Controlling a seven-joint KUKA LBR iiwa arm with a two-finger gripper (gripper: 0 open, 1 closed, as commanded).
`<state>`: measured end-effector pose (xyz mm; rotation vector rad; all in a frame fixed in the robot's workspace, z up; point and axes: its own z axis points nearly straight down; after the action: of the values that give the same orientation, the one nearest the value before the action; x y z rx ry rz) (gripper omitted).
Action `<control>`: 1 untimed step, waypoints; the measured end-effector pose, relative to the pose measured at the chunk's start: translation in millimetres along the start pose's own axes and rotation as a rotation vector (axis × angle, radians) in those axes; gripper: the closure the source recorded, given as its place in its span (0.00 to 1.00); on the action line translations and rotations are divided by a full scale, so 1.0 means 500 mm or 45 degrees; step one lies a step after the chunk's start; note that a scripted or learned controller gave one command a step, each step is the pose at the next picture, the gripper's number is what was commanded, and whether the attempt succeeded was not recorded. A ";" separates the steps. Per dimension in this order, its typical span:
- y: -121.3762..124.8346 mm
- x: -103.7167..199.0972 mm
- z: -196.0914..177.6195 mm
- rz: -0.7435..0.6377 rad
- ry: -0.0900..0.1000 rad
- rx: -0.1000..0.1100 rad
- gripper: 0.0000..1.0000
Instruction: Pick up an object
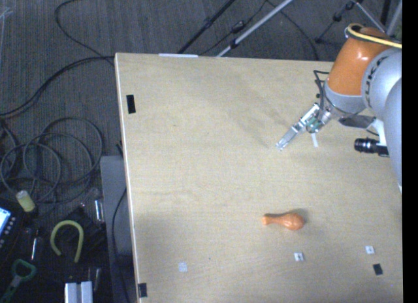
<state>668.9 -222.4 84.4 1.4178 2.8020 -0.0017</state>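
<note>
An orange pear-shaped object (285, 221) lies on its side on the beige bench top (196, 164), toward the front right, with its narrow end pointing left. My gripper (298, 144) hangs over the bench's right middle, well behind the orange object and apart from it. Its two fingers are spread open, one long metallic finger (290, 136) slanting down to the left, and nothing sits between them. The grey arm with its orange band (356, 60) comes in from the right.
Small black and white markers (298, 256) dot the bench's front right, and a black one (131, 104) sits near the left edge. Cables, tools and tripod legs lie on the floor left of and behind the bench.
</note>
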 end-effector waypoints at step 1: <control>0.003 0.001 -0.020 -0.001 -0.002 -0.004 1.00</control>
<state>670.1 -221.2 94.6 1.4159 2.7997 0.0013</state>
